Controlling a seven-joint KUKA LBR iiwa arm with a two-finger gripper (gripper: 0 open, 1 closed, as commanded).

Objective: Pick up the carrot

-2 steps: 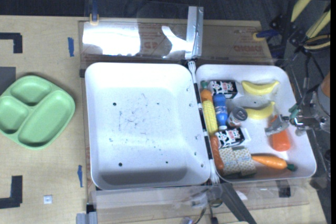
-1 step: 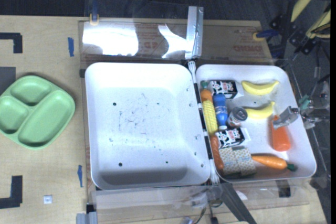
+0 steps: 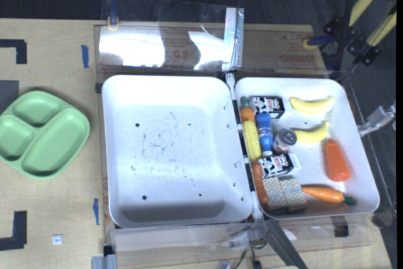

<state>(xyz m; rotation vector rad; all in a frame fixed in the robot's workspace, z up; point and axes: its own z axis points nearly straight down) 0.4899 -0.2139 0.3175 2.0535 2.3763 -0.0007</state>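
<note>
Not yet started. Carrot [image 3: 322, 194] lying flat along near wall of right bin [image 3: 368, 198], just beside patterned packet [image 3: 284, 192], ungrasped. Gripper state: cannot tell. Remaining: approach, grasp at carrot's middle, lift clear of bin.

The orange sausage-like item [image 3: 259, 184] lies half hidden under the patterned packet [image 3: 284, 193], its identity unclear.

Orange carrot [image 3: 322, 194], yellow bananas [image 3: 311, 104], yellow corn [image 3: 252, 140], white bins [image 3: 126, 97], green plate [image 3: 41, 133].
</note>
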